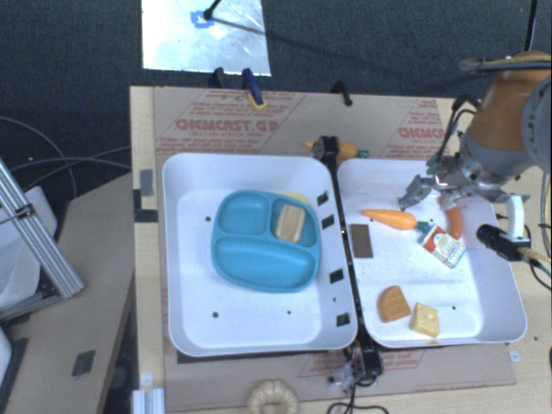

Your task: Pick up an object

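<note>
Two white bins side by side on a cardboard-topped bench [259, 119]. Left bin [185, 231]: 1 blue plate [250, 261], w/ 1 tan bread piece [290, 223] in its far-right section. Right bin [492, 309]: 1 carrot [390, 219] at centre-far, 1 brown bar [361, 241] at left by the divider, 1 small carton [443, 247] right of the carrot, 1 orange piece [454, 220] just beyond it, 1 brown biscuit [394, 304] and 1 pale block [424, 319] near the front edge. Gripper [423, 190] hangs over the right bin's far part, just beyond the carrot; fingers spread, nothing between them. Arm [509, 119] enters from right. Dark carpet around; 1 foil sheet [205, 24] on the floor at far left; cables at left.
</note>
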You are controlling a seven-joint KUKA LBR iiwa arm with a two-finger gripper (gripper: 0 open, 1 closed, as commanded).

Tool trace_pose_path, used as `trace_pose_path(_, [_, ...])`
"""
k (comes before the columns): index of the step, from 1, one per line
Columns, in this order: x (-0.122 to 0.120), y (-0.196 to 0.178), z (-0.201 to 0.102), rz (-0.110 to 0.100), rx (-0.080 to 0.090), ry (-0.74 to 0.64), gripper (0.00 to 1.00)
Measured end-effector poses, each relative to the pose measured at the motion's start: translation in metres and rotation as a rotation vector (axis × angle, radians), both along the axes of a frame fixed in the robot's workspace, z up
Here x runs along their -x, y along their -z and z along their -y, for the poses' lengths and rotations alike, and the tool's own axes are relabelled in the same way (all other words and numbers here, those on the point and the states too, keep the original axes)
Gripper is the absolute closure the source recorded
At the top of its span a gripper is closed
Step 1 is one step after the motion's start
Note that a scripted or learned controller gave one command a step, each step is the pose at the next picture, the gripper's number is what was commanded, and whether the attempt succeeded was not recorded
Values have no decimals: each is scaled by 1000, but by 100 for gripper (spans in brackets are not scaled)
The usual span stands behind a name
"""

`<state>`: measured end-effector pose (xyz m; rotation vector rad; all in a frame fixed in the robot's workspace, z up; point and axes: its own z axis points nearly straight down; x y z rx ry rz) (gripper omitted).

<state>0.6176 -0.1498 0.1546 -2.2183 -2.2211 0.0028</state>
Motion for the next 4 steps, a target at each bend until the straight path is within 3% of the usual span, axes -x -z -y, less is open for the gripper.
trace_pose_path(1, [-1,43,6,2,1,1,0])
trace_pose_path(2, [-8,63,4,20,-2,0,0])
trace_pose_path(3, [-11,48,4,31,2,-3,100])
trace_pose_path(4, [-7,-15,0,10,2,-3,100])
